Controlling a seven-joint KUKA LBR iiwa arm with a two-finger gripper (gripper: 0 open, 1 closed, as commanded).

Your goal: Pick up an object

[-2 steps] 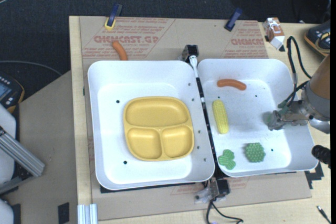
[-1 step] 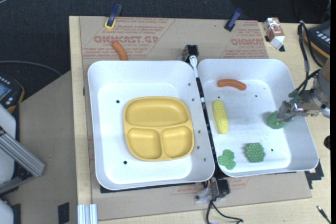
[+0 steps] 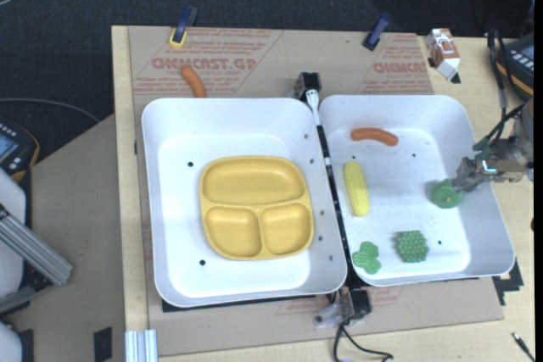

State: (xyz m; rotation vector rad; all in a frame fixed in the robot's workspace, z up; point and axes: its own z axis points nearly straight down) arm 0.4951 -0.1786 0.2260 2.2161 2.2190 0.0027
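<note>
Claw point(image 3: 469, 179) sits low at the right edge of the right bin point(image 3: 488, 246), tip down against a small round green item point(image 3: 445, 195). Whether it has hold of that item cannot be told; the tip is small and partly blurred, and the item reads as touching or just below it, not clearly clamped.

Green item: near the right wall of the right bin, apart from the rest. Looks like a small plastic toy vegetable, so probably light, stiff and a bit slick. Rounded shape may roll or squirt out; best taken across its middle, square on.

Other picks in the same bin: corn cob point(image 3: 356, 188) near the left wall, lying lengthwise; sausage point(image 3: 374, 136) toward the far side; broccoli-like piece point(image 3: 411, 246) and a leafy green piece point(image 3: 366, 257) at the near side. All well apart from each other.

Arm: only the wrist end enters from the right, low over the bin rim, reaching inward and angled down.

Left bin point(image 3: 161, 182) carries a yellow 3-compartment plate point(image 3: 254, 208). A second sausage point(image 3: 194, 81) lies on the table point(image 3: 254, 55) beyond the bins.
</note>
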